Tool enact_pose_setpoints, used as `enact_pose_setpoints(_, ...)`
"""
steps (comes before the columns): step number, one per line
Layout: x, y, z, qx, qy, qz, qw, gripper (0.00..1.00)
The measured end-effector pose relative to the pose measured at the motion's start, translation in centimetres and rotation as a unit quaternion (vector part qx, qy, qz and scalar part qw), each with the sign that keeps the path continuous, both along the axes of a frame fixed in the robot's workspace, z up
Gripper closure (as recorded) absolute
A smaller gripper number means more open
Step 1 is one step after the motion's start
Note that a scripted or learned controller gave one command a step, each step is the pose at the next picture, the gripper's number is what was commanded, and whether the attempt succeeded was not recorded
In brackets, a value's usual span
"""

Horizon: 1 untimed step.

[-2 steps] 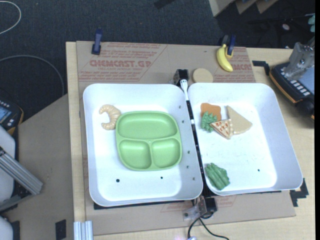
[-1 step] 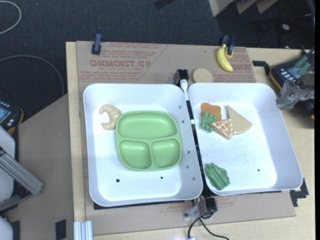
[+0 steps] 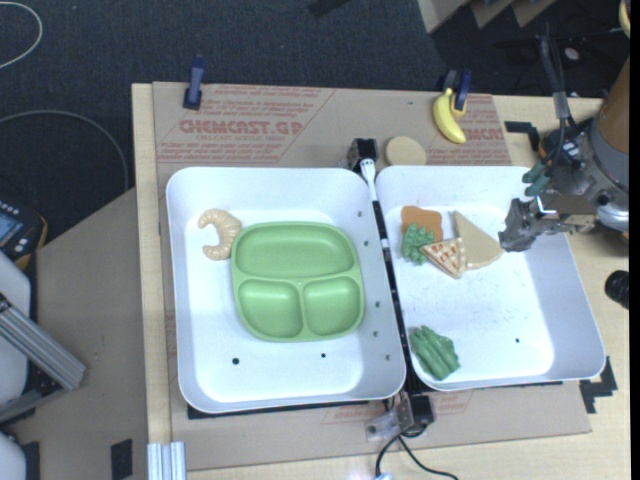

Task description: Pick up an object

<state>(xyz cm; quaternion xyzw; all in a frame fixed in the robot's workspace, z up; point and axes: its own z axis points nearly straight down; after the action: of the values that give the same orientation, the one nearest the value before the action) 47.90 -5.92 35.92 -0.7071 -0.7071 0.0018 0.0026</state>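
The gripper (image 3: 518, 230) hangs over the right bin (image 3: 560, 353), near that bin's right wall and toward its far half; whether it is spread or closed cannot be told at this slant, and nothing is seen between its parts. Just left of it lies a cluster of toy food: a tan wedge (image 3: 478, 240) nearest the gripper, a waffle-patterned triangle (image 3: 445, 256) touching the wedge's left side, a small green leafy piece (image 3: 417, 239) beside that, and an orange slab (image 3: 422, 218) at the far side of the cluster. The wedge appears close to the gripper, but contact cannot be confirmed. A second green leafy piece (image 3: 434, 351) lies apart in the near left corner of the same bin. The left bin (image 3: 195, 298) holds a green divided plate (image 3: 297, 280) at its centre and a tan croissant (image 3: 219, 231) touching or just beside the plate's far left corner. On the table (image 3: 250, 128), beyond the bins, rest a tan disc (image 3: 405, 151) and a banana (image 3: 449, 118).
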Motion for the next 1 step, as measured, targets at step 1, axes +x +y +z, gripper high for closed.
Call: enact_pose_setpoints(1, 0.07, -3.0, 2.71, -0.0014, -0.005, -0.001, 1.0, 1.0)
